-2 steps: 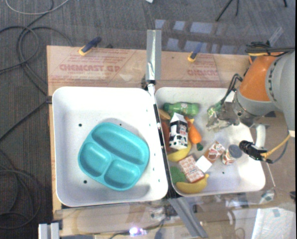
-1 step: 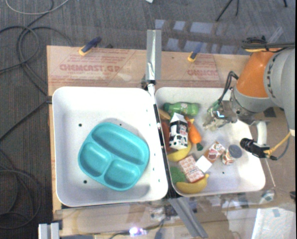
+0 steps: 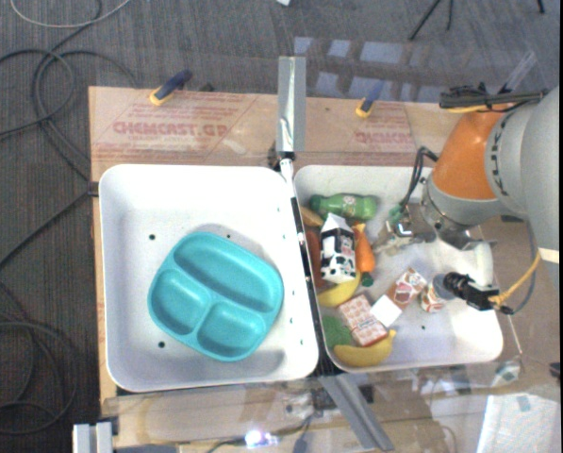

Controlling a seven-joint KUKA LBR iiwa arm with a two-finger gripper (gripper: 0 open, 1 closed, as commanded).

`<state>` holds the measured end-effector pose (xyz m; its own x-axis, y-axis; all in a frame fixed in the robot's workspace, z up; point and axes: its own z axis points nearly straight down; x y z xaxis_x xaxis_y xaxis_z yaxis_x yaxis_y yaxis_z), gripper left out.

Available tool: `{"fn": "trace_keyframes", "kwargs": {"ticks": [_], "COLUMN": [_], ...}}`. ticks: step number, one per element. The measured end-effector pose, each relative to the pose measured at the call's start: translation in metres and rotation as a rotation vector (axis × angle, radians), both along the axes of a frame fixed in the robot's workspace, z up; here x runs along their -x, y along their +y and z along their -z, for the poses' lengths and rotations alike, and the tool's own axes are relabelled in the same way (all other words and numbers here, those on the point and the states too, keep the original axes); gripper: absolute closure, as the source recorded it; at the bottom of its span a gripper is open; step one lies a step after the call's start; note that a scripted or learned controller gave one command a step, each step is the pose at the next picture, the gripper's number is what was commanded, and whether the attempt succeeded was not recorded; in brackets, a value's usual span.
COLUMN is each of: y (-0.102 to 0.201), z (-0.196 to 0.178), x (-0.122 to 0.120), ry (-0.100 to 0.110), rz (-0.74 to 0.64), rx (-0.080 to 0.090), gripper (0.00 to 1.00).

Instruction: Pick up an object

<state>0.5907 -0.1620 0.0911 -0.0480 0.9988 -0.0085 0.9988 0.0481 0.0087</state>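
Gripper (image 3: 401, 226) low in right white plastic bin (image 3: 470, 347); finger state cannot be told from this angle, nothing seen held. Just left of it, a black-and-white cow-print carton (image 3: 336, 250) lies among green bottle (image 3: 342, 203) and orange carrot (image 3: 365, 256); likely light, stiff, flat-sided, best pinched across narrow faces. No carton print legible. Beyond, cardboard sheet (image 3: 182, 130) reads roughly "CHEMCAST".

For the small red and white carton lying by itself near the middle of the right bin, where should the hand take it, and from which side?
Probably from straight above, across the short sides of the red and white carton. It lies flat on the right bin floor, apart from the pile of toy food to its left, with bare floor beside it for fingers. The hand is already just above it.
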Motion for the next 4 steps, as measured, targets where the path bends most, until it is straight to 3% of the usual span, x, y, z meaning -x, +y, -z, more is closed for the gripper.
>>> {"fn": "trace_keyframes", "kwargs": {"ticks": [1, 2, 3, 4], "y": [0.072, 0.071, 0.047, 0.005], "z": [-0.126, -0.126, -0.009, 0.001], "x": [-0.025, -0.024, -0.018, 0.022], "ry": [0.011, 0.012, 0.010, -0.003], "rz": [0.007, 0.008, 0.024, -0.195], "rx": [-0.006, -0.006, -0.008, -0.002], "gripper": [1.00, 0.00, 0.00, 0.00]}}
